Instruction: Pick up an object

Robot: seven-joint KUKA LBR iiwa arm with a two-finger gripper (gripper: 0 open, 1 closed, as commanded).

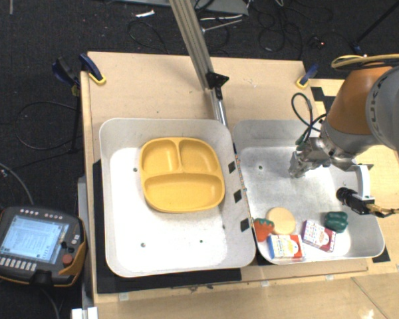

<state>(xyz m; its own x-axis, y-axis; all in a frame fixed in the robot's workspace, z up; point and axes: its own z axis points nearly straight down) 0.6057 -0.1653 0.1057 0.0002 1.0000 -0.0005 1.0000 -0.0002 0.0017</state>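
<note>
My gripper hangs over bare floor of the right bin; finger state: cannot tell. Candidate objects cluster along the near edge, the tan disc closest, well apart from me, so nothing is grasped.

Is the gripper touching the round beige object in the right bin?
Apart. The camera view shows bare bin floor between the gripper and the round beige object.

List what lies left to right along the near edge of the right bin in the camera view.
Small red and orange toy → round tan disc → blue and white carton → pink and white box → dark green lump.
</note>
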